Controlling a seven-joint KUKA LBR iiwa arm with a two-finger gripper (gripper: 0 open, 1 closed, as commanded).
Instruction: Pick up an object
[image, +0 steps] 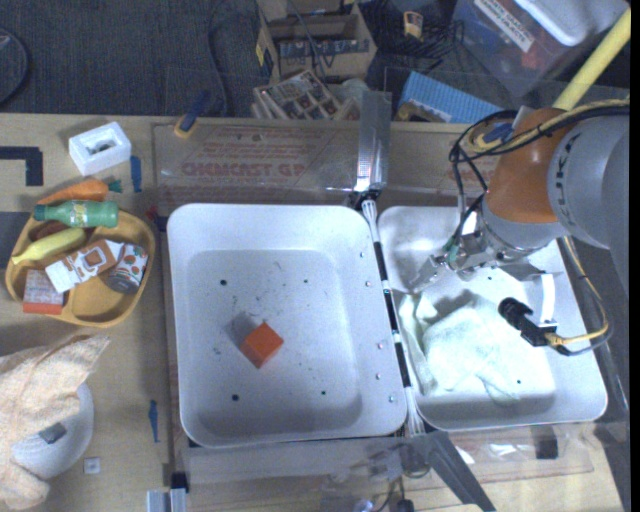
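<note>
I read this as the approach step: nothing is lifted yet. My arm (560, 185) reaches in from the right and hangs over the right bin (580, 400), with the jaws (447, 262) low near that bin's back left corner, close to the divider between the two bins. From this slanted overhead angle I cannot tell whether the jaws are apart or together, and I see nothing between them.

The right bin holds a crumpled white cloth (470, 345) lying in its left half, just in front of the jaws and pale against the white floor, so its edges are hard to make out. The left bin (200, 240) holds a single orange block (263, 344), sitting a little in front of its centre and well apart from the jaws.

If the cloth is the target, the next move in my judgement calls for a short shift forward over a raised fold, then a descent and a pinch. Going for the block instead would mean crossing the divider into the left bin. To the far left on the tabletop sits a yellow bowl (110, 305) of toy food.
</note>
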